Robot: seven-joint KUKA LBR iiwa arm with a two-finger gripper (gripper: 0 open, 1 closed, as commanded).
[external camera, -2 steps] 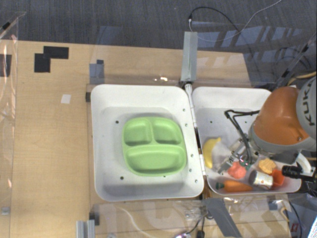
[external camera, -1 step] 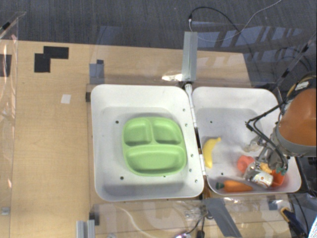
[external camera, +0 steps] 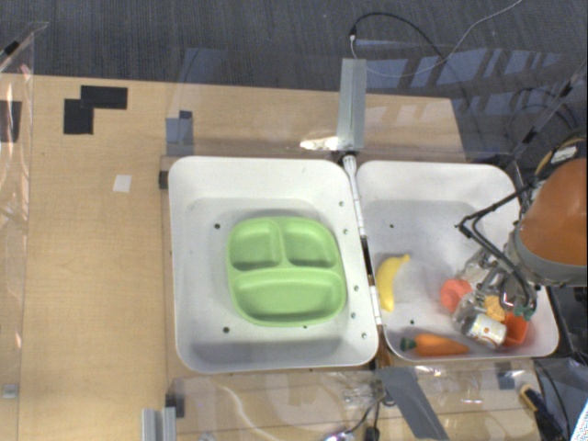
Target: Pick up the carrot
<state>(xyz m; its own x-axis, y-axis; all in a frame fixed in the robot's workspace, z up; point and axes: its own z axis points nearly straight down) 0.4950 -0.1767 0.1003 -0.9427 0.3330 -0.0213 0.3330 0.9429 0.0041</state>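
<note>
The carrot [external camera: 439, 344], orange with a green top, lies along the front wall of the right bin [external camera: 432, 200]. My gripper [external camera: 481, 322] reaches in from the right and hangs low over the bin's front right corner, just right of and slightly above the carrot's tip. Its metal parts overlap a cluster of small red and orange items, so I cannot make out what touches what there.
A yellow banana [external camera: 392, 280] lies near the right bin's left wall. A red-orange piece [external camera: 453, 294] sits left of the gripper, and another red piece [external camera: 517, 331] to its right. The left bin [external camera: 193, 246] bears a green divided plate [external camera: 285, 269].
</note>
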